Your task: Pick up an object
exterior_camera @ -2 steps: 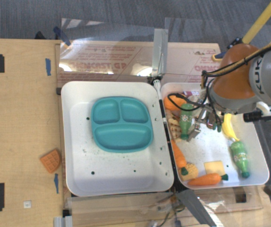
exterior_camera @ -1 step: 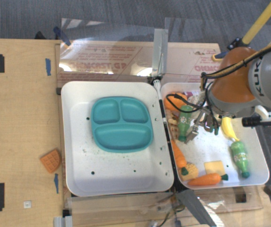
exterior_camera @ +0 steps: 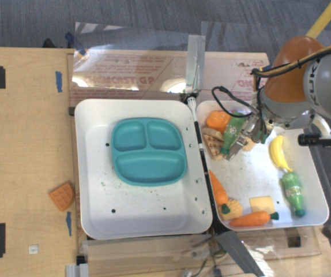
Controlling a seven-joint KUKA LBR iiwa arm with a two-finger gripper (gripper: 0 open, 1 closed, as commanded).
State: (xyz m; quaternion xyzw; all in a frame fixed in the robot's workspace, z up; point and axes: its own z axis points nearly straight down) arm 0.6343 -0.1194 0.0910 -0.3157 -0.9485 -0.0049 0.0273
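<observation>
Gripper (exterior_camera: pixel 241 138) is down in the right bin (exterior_camera: pixel 318 209), upper-left area, right on a green bottle-like item (exterior_camera: pixel 232 133) that sits beside an orange piece (exterior_camera: pixel 216 120) and a waffle-looking toy (exterior_camera: pixel 211 142). The green item seems to sit at the fingers, but can't tell if they're open or clamped on it; too cluttered there. Looks like light, stiff plastic play food, probably smooth and slippery, so grab across the narrow body, not the rounded end. Arm comes in from the right, wrist tilted down-left, cables looping over it. Banana (exterior_camera: pixel 279 153), second green bottle (exterior_camera: pixel 293 192) and carrots (exterior_camera: pixel 251 218) lie apart. The left bin (exterior_camera: pixel 90 154) holds a teal divided plate (exterior_camera: pixel 149 152).
</observation>
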